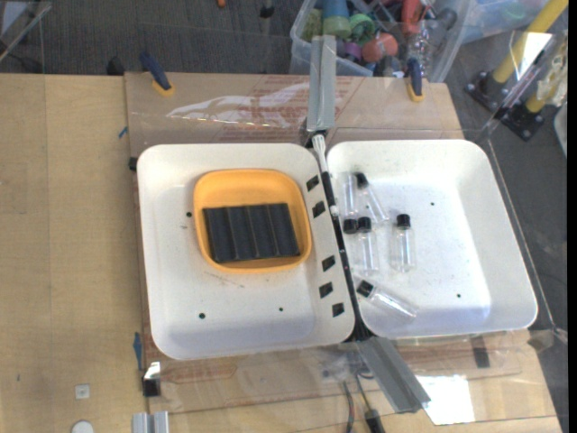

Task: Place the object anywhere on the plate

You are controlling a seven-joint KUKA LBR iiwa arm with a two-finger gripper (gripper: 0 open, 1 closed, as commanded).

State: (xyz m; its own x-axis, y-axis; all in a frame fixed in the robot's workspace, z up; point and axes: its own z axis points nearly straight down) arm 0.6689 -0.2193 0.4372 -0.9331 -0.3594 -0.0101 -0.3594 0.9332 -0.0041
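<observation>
Camera view: two white bins sit side by side on the wooden surface (54, 242). The left bin (171, 323) holds an orange plate (212, 188), rounded-square, lying about mid-bin and slightly toward the far side. A black ribbed block (251, 233) lies flat on the plate, inside its rim and covering most of the near half. Its ridges run front to back.

The right bin (469, 278) holds several clear vials with black caps (401, 242), clustered in the left half near the divider. Most lie roughly front to back, and one near the front edge is angled. They are well apart from the plate, across the divider. Small black tabs (326, 263) line the seam between the bins. A grey metal bar (320, 88) runs from the far side down to the seam.

A clear tub of coloured toys (388, 16) stands beyond the surface. Blue clamps (160, 81) grip the far edge.

Tool state: cannot tell. Block position relative to the tool: cannot tell.
</observation>
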